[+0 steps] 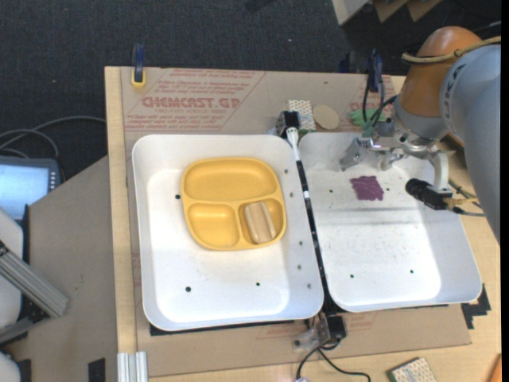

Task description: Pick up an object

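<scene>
Yellow divided plate [231,201] sits in left bin [159,277], w/ a tan block [258,222] in its lower-right compartment. Purple object [367,188] lies in right bin [398,269], upper part. Gripper [374,151] hovers just above it, jaws apart, holding nothing.

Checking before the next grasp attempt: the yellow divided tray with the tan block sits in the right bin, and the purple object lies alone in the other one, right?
Not quite. The camera view shows the yellow divided tray, tan block in one compartment, in the left bin. The purple object lies in the right bin.
</scene>
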Robot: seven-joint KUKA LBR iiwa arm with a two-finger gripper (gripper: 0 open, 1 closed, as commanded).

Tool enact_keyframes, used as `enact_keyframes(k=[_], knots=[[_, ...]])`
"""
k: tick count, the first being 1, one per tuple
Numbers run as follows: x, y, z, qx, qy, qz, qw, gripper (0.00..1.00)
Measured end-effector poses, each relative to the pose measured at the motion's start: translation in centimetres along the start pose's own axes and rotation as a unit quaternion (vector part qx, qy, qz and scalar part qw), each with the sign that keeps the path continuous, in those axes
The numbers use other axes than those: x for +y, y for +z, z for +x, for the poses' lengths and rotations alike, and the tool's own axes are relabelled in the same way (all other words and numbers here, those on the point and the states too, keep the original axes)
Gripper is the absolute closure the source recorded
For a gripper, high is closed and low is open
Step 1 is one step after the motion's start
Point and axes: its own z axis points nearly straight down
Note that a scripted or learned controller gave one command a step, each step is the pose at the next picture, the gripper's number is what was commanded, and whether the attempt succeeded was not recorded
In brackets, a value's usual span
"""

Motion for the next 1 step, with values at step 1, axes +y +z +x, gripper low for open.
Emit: enact_keyframes(k=[1], knots=[[-2.93,0.02,-2.9,0.001,0.003,0.005,1.0,0.0]])
